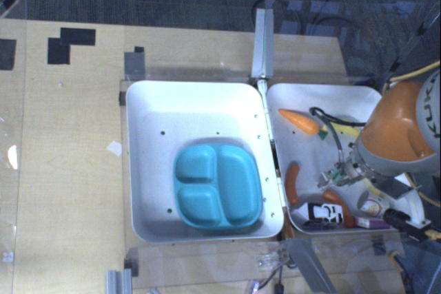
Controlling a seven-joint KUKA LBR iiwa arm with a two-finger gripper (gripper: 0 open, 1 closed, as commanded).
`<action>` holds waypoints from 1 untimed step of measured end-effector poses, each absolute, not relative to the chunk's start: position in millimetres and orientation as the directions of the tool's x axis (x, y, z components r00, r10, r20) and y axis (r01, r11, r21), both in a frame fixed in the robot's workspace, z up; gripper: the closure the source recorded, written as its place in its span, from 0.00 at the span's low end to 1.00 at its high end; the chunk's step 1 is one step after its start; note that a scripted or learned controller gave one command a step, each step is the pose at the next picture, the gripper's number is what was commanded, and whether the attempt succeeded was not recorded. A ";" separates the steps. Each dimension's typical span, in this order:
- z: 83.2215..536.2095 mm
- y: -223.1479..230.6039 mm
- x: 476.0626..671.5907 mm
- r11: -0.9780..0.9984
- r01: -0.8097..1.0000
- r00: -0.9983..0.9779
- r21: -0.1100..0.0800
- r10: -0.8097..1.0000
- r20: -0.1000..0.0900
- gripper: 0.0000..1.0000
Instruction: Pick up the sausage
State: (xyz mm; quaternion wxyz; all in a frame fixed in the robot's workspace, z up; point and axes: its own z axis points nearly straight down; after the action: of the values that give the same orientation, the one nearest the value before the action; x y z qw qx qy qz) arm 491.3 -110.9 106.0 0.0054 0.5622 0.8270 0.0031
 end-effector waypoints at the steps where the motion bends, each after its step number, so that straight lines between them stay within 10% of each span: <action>1: 202.6 -24.8 492.3 0.190 0.982 -0.190 0.006 0.982 -0.001 1.00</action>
State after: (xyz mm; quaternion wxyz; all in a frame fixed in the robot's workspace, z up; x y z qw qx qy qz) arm 492.3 -24.8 202.6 0.0025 0.6365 0.7713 0.0021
